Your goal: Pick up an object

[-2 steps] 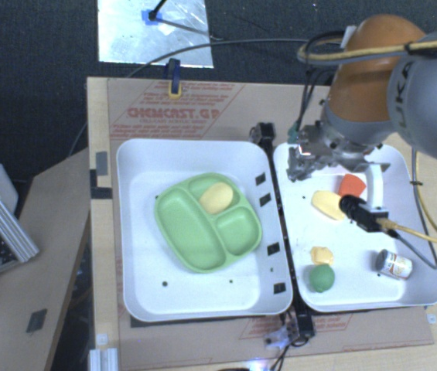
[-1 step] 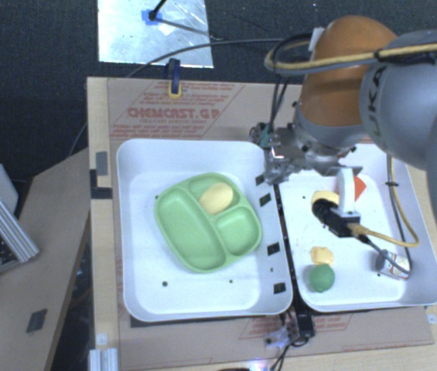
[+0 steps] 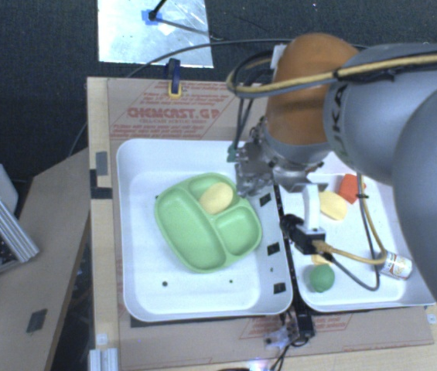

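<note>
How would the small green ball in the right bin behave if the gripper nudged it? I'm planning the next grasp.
The green ball looks round, so it would probably roll when pushed. It lies close to the yellow cable, which might stop or deflect it. Its small size suggests it is light, though that is a guess.

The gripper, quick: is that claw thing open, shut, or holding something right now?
Gripper: cannot be told. It sits at the edge of the green tray, close to the yellow object.
</note>
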You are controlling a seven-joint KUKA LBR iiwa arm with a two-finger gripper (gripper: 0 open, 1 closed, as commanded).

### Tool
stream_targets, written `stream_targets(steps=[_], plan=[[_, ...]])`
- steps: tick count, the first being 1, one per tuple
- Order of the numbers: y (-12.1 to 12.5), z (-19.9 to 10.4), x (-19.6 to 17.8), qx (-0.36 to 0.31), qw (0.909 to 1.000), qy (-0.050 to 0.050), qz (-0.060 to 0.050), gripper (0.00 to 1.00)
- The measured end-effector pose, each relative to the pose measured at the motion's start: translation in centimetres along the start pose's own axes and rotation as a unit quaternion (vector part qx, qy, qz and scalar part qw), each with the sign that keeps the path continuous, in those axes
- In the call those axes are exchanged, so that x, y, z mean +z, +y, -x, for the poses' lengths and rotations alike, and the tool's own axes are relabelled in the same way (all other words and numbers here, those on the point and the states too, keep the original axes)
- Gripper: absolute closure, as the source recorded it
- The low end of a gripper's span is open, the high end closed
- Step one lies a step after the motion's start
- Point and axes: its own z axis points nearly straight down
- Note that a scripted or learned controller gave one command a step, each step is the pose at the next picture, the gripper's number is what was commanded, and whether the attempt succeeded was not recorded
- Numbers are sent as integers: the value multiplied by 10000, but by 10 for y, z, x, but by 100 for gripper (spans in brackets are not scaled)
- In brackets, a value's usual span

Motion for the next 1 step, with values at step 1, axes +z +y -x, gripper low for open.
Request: stream_targets(steps=[1], plan=[[1, 3, -1, 27, 10000, -9, 8, 0]])
